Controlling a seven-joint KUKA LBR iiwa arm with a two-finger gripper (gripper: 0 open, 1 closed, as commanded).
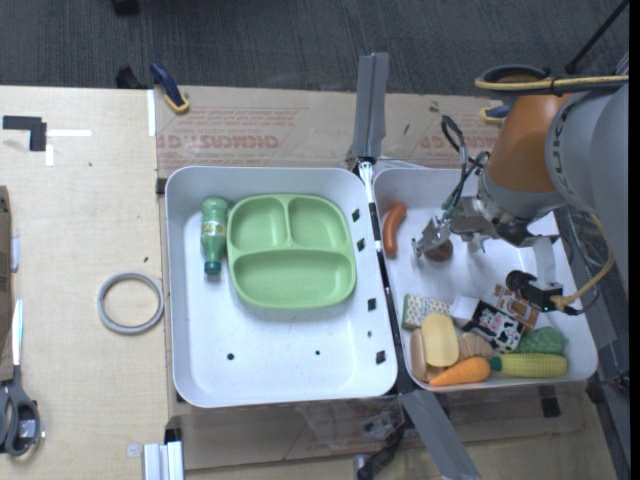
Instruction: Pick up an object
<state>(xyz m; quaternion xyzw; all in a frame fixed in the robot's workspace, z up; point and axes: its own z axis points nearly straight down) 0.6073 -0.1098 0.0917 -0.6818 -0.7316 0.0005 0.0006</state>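
My gripper (437,240) hangs low in the right bin (400,183), in its upper middle. Its tip is right over a small brown round object (438,252) on the bin floor. An orange-red sausage (392,226) lies just left of it, near the bin's left wall. Packed along the front of this bin are a carrot (460,372), a corn cob (535,365), a broccoli piece (546,340), a yellow bread-like piece (440,341), a checkered packet (421,309) and a black-and-white carton (497,324).
The left bin (280,373) holds a green divided plate (292,249) and a green bottle (213,233) beside it. On the bench to the left lie a tape ring (130,301) and scissors (18,418). The grey arm (585,158) fills the right side.
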